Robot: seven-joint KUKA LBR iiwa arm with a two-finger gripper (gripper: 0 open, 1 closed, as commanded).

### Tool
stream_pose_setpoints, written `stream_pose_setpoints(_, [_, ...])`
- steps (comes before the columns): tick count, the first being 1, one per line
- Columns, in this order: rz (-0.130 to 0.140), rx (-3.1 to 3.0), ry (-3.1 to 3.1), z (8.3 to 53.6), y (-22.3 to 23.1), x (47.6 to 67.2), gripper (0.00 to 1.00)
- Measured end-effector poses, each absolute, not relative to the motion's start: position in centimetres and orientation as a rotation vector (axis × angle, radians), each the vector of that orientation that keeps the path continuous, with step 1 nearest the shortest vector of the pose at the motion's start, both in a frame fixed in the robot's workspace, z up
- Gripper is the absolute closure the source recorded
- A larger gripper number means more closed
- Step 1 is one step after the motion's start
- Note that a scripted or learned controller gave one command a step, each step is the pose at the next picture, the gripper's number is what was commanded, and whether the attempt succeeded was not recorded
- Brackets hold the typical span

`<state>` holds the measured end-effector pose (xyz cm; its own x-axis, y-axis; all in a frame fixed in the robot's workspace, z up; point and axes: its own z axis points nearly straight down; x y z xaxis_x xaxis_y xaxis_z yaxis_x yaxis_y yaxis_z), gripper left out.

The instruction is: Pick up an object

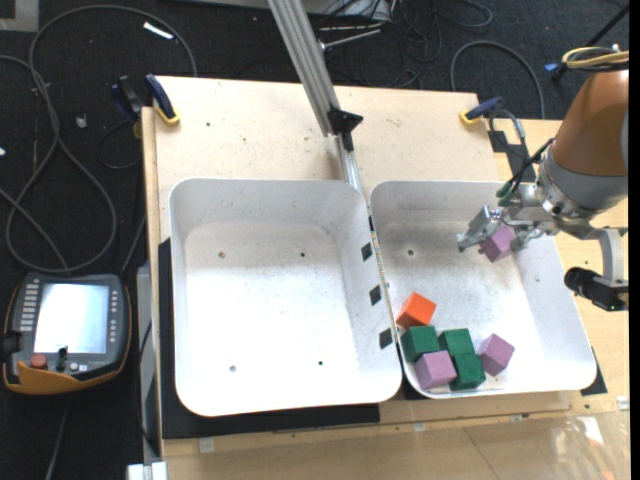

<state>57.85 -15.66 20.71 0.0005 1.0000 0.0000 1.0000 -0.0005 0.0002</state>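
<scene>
Purple block (494, 245) sits pinched between the fingers of the hand (490, 236), lifted over the upper part of the right bin (400, 208), as far as I can judge from the camera view. Below it, near the bin's front edge, I see a cluster: an orange block (417, 310), two green blocks (421, 342) (463, 356), a purple block (434, 369) touching them, and another purple one (496, 353) just beside. The left bin (190, 218) lies alongside on the surface (250, 128). A slanted metal rail (305, 48) crosses above the bins, well apart from the hand.
</scene>
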Motion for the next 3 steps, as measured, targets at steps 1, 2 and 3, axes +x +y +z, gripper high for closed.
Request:
stream_pose_setpoints(1, [-0.009, 2.232, 2.225, 12.8, -15.1, 51.7, 0.00])
stream_pose_setpoints(2, [-0.001, 2.215, 2.218, 9.5, -12.3, 53.5, 0.00])
stream_pose_setpoints(3, [-0.001, 2.224, 2.219, 11.2, -12.1, 50.9, 0.00])
